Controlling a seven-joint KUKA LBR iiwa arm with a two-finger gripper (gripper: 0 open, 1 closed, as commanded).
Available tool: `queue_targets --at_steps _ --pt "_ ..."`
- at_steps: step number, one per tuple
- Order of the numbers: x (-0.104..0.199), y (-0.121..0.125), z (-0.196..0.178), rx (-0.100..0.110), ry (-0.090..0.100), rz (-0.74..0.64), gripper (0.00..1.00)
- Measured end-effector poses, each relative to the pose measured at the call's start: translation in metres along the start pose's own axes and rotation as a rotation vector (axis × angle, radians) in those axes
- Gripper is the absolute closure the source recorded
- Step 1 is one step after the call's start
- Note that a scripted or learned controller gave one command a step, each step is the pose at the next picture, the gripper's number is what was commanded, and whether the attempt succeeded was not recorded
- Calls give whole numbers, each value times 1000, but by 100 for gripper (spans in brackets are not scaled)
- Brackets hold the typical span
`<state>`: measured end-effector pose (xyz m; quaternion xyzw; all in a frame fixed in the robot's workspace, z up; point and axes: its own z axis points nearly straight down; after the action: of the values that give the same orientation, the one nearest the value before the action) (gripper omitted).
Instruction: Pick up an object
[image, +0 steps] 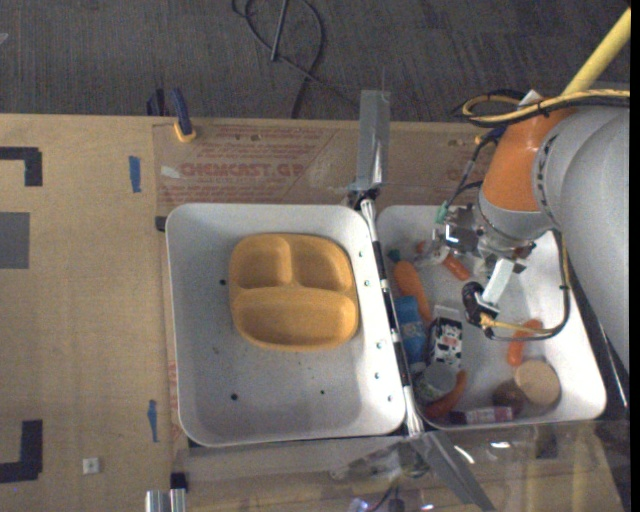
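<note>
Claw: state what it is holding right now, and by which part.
Cannot be told. The claw is above the right bin, beside a small orange piece, but the view shows no clear hold on anything.

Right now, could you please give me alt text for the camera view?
A grey arm with an orange band reaches over the right bin, cluttered with small items including a tan disc. The left bin holds a yellow divided plate.

A tray (293, 290) occupies left bin (280, 400); small objects (447, 342), right bin (578, 290).
</note>
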<state>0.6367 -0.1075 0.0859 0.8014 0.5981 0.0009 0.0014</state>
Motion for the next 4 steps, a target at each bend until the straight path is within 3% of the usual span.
queue_targets --at_steps 1,2,3,4 --pt "3 1 -12 -4 1 -4 100" --pt "-26 34 -146 2 -1 231 100" --pt "-26 34 -145 3 -1 231 0" --pt "2 31 -124 7 -2 267 0"
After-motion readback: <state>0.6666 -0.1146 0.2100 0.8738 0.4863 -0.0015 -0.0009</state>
